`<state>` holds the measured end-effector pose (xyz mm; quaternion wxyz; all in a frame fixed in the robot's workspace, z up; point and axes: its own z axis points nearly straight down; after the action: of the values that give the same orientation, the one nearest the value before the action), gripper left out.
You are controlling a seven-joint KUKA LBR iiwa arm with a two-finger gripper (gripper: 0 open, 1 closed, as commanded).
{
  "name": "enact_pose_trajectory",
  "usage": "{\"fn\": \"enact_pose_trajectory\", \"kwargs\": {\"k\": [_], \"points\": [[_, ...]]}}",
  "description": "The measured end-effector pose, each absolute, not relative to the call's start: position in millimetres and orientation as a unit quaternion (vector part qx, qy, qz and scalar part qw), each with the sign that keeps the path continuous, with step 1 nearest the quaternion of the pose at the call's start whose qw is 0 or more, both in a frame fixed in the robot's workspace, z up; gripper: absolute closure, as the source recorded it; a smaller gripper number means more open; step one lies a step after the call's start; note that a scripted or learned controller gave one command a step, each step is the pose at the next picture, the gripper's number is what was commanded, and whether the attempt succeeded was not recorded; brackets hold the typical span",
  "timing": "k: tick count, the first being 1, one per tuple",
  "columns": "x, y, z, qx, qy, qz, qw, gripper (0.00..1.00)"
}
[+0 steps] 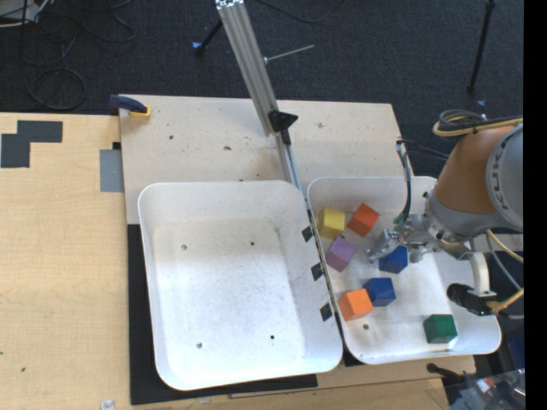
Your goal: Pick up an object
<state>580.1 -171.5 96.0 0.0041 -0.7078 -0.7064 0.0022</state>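
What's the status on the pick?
Gripper low in right bin, at a blue cube; grasp unconfirmed. Second blue cube and purple cube close by.

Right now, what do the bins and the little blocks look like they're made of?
Bins: probably plastic, white, smooth, rounded moulded corners, dirt specks. Blocks, like the green one and yellow one: solid matte colour with crisp edges, maybe painted wood or foam; can't tell which.

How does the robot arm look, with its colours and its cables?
The arm is grey with a broad orange band above the wrist. Its gripper is small, of silvery metal. A yellowish cable loops by its upper part, and a pale cable hangs below.
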Motion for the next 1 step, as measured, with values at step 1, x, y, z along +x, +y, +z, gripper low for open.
{"fn": "enact_pose_trajectory", "kwargs": {"k": [1], "points": [[580.8,-173.4,108.8,-0.710,-0.704,0.0014,0.003,1.00]]}}
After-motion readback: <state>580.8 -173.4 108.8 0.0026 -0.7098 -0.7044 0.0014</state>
